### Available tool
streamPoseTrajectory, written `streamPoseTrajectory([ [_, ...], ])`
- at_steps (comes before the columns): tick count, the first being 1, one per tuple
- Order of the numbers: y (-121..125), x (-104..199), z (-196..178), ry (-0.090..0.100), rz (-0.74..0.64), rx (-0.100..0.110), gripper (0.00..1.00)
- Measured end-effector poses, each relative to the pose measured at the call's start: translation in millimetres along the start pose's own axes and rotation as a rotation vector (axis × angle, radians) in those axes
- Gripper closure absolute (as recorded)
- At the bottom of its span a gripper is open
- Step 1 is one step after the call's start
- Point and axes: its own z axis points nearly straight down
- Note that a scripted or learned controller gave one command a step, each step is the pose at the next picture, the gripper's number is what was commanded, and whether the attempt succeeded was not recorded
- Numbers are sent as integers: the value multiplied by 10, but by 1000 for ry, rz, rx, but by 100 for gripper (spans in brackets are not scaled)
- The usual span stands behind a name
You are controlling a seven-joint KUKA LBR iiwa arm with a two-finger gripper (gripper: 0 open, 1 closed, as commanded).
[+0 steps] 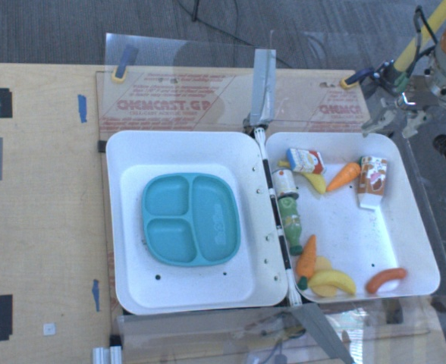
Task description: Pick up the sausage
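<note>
- The gripper (394, 121) hangs over the far right corner of the right bin (423, 230). Its two pale prongs stand apart, with nothing between them.
- Closest to the jaws, just below them in the view, a brown and white carton (372, 180) lies flat by the bin's right wall.
- Just left of that carton, and down-left of the jaws, a carrot (343, 176) lies at a slant with its tip pointing toward the jaws.
- Further left of the jaws is a small red and white box (305, 159), with a small banana (313, 181) touching its lower edge.
- Beyond those, along the wall between the bins, a white can (284, 182) and a green bottle (290, 224) lie end to end.
- The sausage (386, 280), reddish orange, lies well apart from the jaws, straight down the view from them in the bin's near right corner. Nothing touches it.
- Left of the sausage, about as far from the jaws, a second carrot (307, 258) leans against a yellow fruit (332, 282).
- Farthest from the jaws, a blue divided plate (191, 218) lies in the middle of the left bin (124, 203).
</note>
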Motion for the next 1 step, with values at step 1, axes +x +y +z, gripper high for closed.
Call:
streamPoseTrajectory([
  [1, 0, 0, 0, 0, 0, 0, 0],
])
